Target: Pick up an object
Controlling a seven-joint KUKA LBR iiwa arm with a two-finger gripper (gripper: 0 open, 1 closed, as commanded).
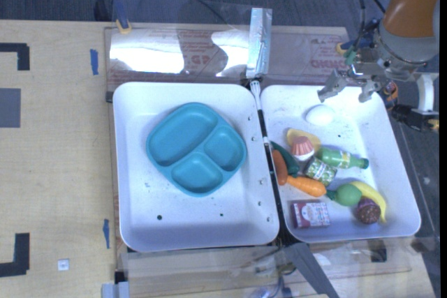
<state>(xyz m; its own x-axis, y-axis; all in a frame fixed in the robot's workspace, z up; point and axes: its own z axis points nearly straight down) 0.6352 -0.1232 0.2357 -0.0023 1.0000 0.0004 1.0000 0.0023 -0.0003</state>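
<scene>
One carrot (305, 185), one banana (371, 196).

I am seeing the arm (412, 10) coming in from the right edge of the view, its orange band sitting high near the top corner and the grey wrist section lying just below it. Yellow and black cables are looping over the top of the band. The gripper (347, 88) is hanging at the end of the wrist, pointing down and toward the left. Its two fingers (330, 90) are standing splayed well apart, one reaching left and the other sitting nearer the wrist, and I am seeing nothing between them.
</scene>
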